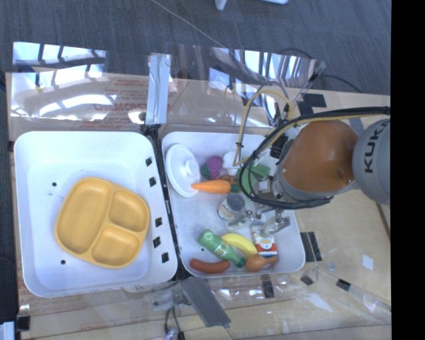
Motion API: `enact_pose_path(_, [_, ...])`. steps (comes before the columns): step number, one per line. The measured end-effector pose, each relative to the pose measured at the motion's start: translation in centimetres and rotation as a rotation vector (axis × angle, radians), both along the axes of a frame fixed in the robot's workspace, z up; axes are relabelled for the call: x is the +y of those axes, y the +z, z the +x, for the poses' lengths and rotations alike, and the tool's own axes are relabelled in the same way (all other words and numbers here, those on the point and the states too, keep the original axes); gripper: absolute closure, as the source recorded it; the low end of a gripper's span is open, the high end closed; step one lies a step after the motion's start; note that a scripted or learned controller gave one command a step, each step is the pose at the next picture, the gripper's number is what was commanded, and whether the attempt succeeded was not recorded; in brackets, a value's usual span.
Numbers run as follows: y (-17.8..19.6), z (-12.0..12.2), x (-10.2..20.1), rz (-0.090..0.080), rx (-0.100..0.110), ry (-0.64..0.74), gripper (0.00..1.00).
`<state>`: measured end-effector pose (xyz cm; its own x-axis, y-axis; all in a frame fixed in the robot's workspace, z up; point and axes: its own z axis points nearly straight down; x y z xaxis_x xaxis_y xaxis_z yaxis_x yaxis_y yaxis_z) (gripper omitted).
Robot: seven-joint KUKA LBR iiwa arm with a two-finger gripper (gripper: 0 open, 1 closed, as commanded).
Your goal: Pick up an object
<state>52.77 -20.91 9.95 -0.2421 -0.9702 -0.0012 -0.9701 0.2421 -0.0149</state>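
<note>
Camera view: gripper (265, 218) fingers blurred, arm (319, 163) partly hiding right bin (179, 259)

Yellow tray (101, 221), 3 compartments, lies askew in L bin (40, 153), nearer its left wall. R bin (174, 141) just beside; black clips (158, 222) along the shared edge. Grey tape strip (158, 89) on bench (345, 265) above the join. Dark carpet (80, 20) beyond.

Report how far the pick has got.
Done: the end effector is low in the right bin, among the toys by the small bottle. In hand: nothing visibly held. Left: grasp and lift; carrot, banana and green bottle all lie there.
</note>
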Motion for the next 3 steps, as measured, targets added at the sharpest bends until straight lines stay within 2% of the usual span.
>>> enact_pose_path(1, [-0.5, 10.1, 0.1, 0.003, 0.009, 0.041, 0.0])
enact_pose_path(2, [-0.5, 12.9, 4.0, 0.0, 0.015, 0.113, 0.0])
enact_pose_path(3, [-0.5, 12.8, 10.0, -0.01, 0.016, 0.155, 0.0])
